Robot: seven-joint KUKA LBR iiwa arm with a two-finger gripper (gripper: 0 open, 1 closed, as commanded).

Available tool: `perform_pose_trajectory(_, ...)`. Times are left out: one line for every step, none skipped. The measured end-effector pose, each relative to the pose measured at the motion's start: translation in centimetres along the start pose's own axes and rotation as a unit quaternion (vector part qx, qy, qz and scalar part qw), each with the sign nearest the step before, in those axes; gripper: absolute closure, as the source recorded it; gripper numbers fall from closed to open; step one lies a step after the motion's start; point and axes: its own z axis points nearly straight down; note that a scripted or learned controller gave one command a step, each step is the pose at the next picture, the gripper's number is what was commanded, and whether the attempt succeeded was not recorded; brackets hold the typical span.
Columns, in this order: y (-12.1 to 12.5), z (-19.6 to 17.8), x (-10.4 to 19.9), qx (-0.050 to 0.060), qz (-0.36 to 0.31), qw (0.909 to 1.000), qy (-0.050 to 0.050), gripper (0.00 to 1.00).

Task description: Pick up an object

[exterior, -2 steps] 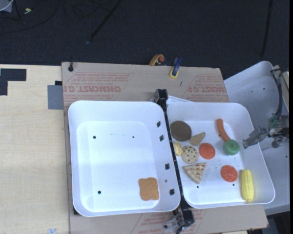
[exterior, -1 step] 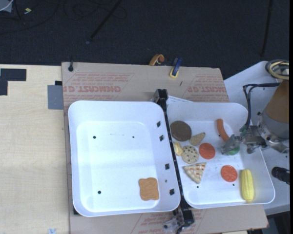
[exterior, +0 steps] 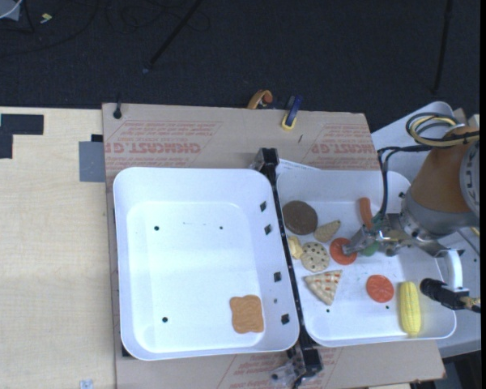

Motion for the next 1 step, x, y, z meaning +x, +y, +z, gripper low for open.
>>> perform_pose_trajectory(4.25,-0.46,-1.32,-0.003,-0.001,1.0000,-0.001,0.00)
